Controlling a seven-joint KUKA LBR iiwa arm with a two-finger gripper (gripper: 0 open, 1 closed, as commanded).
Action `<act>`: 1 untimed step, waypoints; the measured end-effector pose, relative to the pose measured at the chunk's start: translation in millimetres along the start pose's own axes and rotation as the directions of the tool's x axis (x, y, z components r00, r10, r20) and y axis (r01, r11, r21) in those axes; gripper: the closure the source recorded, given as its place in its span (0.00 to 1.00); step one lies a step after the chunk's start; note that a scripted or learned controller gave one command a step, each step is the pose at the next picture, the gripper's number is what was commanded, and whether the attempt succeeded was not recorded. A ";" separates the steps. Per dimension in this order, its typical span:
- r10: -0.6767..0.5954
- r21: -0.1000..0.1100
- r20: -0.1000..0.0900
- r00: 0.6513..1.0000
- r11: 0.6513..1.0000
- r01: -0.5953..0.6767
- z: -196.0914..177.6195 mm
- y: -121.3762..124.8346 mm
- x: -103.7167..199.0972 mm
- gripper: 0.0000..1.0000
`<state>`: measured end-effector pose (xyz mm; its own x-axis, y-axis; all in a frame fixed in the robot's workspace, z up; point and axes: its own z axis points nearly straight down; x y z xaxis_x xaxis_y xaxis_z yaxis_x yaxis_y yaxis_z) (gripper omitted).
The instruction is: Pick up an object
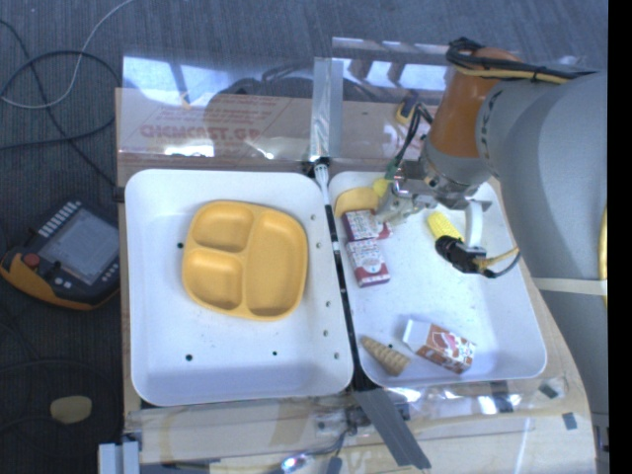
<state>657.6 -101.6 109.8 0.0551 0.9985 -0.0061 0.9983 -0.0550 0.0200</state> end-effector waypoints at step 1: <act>0.000 0.004 0.001 1.000 1.000 0.000 1.8 -1.1 -0.2 0.00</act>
<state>656.5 -101.8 108.0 0.0553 0.9984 -0.0070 0.9983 -0.0552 0.0164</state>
